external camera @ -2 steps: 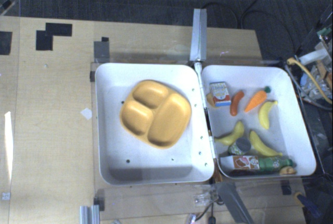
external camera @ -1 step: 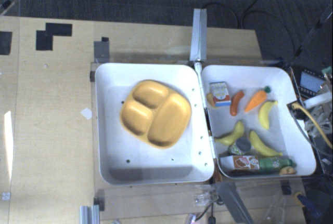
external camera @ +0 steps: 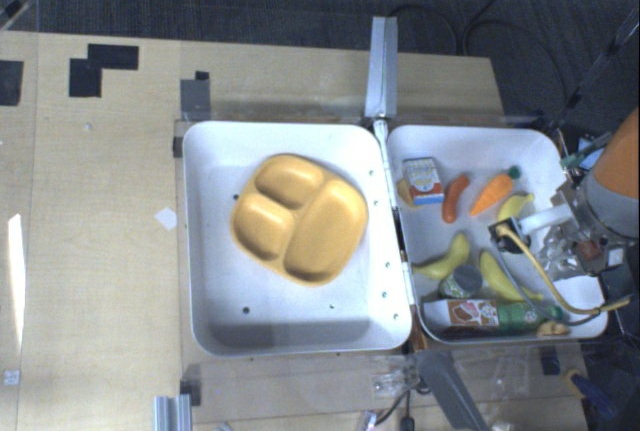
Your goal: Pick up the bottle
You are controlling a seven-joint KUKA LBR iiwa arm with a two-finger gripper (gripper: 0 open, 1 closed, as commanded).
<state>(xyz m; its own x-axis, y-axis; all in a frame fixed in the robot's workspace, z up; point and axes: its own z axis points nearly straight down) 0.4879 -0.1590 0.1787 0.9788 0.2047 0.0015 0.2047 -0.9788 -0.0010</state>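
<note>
a green bottle (external camera: 505, 316) with a red and white label lies on its side along the near wall of the right bin (external camera: 540, 141), cap end toward the right. just behind it sit three yellow bananas (external camera: 447, 262), one to the left and two nearer the middle. further back are a small juice carton (external camera: 422, 181), a red sausage (external camera: 455, 198) and an orange carrot (external camera: 491, 193) with a green top. the gripper (external camera: 562, 244) hangs over the right side of this bin, above and to the right of the bottle, apart from it; whether its fingers are parted or closed cannot be told. a yellow cable (external camera: 545, 281) loops down from it. the arm (external camera: 612, 181), grey with an orange band, enters from the right. the left bin (external camera: 205, 249) holds a large yellow bread-shaped divided tray (external camera: 300, 217). both bins rest on a pale wooden bench (external camera: 95, 249).
</note>
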